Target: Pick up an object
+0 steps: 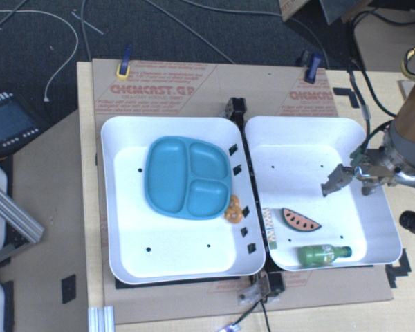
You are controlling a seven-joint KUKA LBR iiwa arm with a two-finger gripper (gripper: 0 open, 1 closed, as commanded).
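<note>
Approach step — end effector (347,178) hangs over the right bin (290,133), fingers spread, nothing in them. Watermelon slice (301,220) lies just below-left; next needs lowering + closing on it.

The cardboard-topped bench (194,85) bears two white bins side by side, the left bin (124,206) and the right bin (304,133).

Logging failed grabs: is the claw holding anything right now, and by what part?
Nothing is held. The claw hangs over bare floor of the right bin, apart from the watermelon slice and green bottle.
</note>
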